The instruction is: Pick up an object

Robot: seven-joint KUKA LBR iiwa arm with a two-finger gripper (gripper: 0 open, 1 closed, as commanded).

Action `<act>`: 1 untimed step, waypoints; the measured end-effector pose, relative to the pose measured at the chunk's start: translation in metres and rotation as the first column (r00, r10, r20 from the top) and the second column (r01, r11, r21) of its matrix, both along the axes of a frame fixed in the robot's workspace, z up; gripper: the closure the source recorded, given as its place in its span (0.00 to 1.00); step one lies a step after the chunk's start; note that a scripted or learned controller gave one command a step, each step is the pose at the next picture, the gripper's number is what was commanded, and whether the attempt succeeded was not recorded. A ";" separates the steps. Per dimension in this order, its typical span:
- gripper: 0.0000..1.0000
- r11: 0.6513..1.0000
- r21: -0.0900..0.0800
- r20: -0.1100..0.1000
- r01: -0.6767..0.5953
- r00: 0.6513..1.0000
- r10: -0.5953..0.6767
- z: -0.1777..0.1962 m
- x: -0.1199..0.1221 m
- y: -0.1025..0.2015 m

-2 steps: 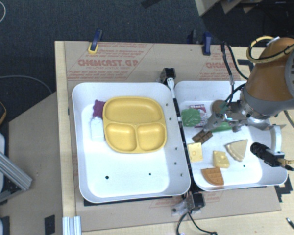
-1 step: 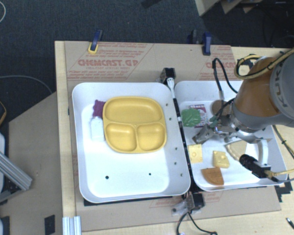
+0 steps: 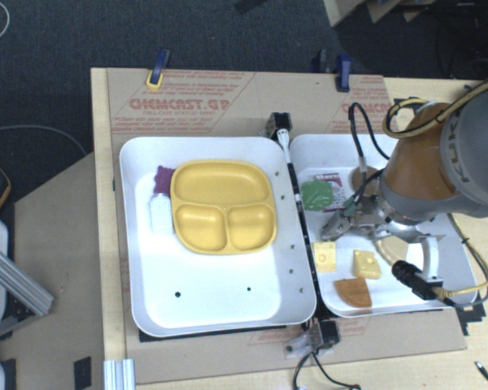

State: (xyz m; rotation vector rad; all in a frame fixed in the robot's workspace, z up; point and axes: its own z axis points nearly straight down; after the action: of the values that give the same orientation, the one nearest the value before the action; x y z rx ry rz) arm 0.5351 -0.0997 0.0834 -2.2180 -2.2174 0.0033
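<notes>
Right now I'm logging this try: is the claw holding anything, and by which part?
It cannot be told. The claw is low in the right white bin near the green round object, with nothing visibly between its tips.

Dark carpet floor [image 3: 81,23]; cardboard-topped bench [image 3: 228,96]; aluminium rail [image 3: 16,279] at left

Purple item [image 3: 162,179] half hidden under yellow tray [image 3: 224,205].

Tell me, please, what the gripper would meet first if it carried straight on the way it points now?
Probably the right bin's floor: the gripper angles down and leftward, between the green toy and the yellow cheese block. Depth is unclear, so it might brush either.
</notes>
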 end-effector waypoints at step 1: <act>1.00 1.000 -0.001 0.004 0.002 1.000 -0.002 0.012 0.001 -0.001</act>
State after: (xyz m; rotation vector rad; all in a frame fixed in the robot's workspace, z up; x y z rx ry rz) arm 0.5358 -0.1003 0.0949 -2.2233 -2.2177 -0.0002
